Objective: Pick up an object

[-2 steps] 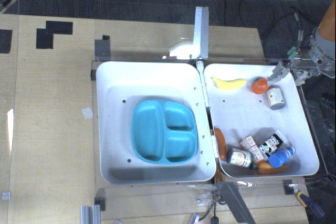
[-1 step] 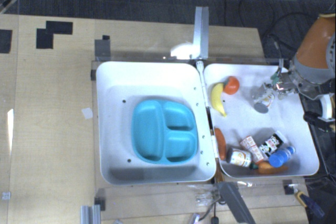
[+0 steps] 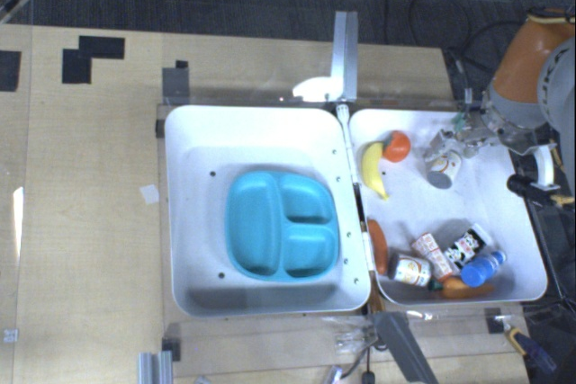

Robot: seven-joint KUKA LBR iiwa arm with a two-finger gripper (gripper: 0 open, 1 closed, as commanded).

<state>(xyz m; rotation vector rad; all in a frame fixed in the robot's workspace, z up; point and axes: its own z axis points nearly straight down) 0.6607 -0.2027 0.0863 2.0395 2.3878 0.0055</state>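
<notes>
Station: two white bins side by side. The left bin [image 3: 184,193] holds a blue sectioned tray [image 3: 283,225]. The right bin [image 3: 504,202] holds the candidate objects: a banana [image 3: 374,170] and an orange-red round fruit [image 3: 396,147] near the dividing wall, a sausage-shaped red item [image 3: 377,245] along that wall, and a cluster at the near edge comprising a small can [image 3: 411,271], a small carton [image 3: 430,251], a black-and-white package [image 3: 466,247] and a blue bottle [image 3: 482,269].

Arm: reaches in from the right, with the gripper [image 3: 447,148] at the far part of the right bin. Directly at its tip is a small grey-and-white cup-like object [image 3: 441,168] (identity uncertain at this resolution). Whether the gripper is released or clenched cannot be told; nothing confirms a hold.

Step in hand, by judgement: the approach or grasp attempt on that small object, which lies on the bin floor, apart from the fruit.

Next move calls for: closing squarely across the object, then a straight lift. Risk: a small rounded item may roll or slip aside.
</notes>
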